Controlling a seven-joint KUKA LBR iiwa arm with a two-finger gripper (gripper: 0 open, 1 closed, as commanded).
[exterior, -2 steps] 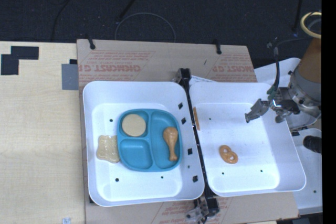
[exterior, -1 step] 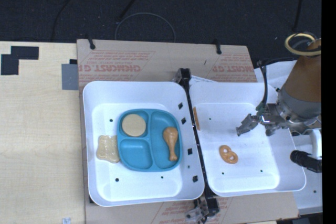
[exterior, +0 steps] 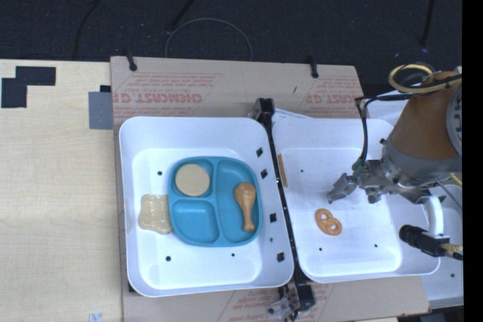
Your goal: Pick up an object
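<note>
Fingers (exterior: 341, 189) of the grey two-finger gripper, spread apart and holding nothing, poised over the right white bin (exterior: 377, 268); small brown pretzel (exterior: 328, 222) lies just below them on the bin floor.

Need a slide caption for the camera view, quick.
Gripper over right bin above pretzel; blue tray in left bin.

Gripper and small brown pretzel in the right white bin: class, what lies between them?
Nothing. In the camera view, bare white bin floor separates the gripper from the small brown pretzel.
</note>
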